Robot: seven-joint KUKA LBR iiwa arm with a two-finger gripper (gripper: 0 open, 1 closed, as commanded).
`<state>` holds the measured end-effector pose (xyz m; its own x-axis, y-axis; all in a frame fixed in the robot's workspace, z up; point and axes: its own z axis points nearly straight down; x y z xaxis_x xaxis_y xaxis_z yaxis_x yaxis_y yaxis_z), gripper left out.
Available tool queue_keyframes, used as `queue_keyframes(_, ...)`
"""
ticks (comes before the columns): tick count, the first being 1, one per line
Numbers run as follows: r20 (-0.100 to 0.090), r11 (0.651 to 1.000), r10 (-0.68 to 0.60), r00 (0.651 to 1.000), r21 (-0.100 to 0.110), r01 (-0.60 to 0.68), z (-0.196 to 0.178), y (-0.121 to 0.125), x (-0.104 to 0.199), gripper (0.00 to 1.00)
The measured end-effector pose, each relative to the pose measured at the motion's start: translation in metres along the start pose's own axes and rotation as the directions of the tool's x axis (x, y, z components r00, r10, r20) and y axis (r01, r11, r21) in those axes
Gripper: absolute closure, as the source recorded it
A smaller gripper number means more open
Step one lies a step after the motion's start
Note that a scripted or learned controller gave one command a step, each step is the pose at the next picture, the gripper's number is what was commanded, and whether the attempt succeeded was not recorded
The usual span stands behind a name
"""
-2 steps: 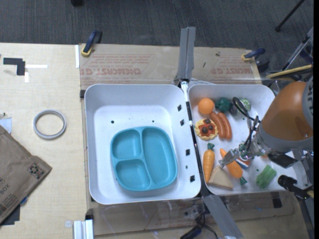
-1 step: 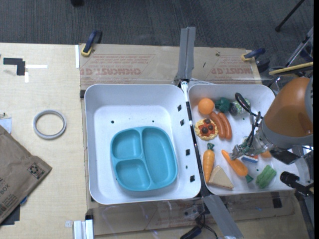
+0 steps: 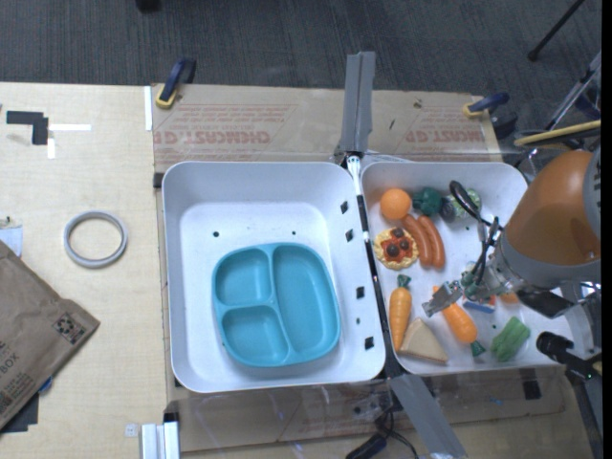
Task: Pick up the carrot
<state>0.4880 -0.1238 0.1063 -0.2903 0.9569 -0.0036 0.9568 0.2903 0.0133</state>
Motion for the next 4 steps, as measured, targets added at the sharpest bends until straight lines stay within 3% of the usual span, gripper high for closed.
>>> queue_keyframes(1, -0.001, 1.000, 0.002, 1.000, 0.002, -0.002, -0.0067, 0.0005, -0.0009, 1.00)
queue_keyframes(2, -0.001, 1.000, 0.002, 1.000, 0.002, -0.002, -0.0067, 0.0005, -0.0008, 0.00)
queue_keyframes(3, -0.001, 1.000, 0.004, 1.000, 0.004, -0.004, -0.0132, 0.0010, -0.0018, 1.00)
queue_keyframes(4, -0.002, 1.000, 0.004, 1.000, 0.004, -0.004, -0.0132, 0.0011, -0.0017, 0.00)
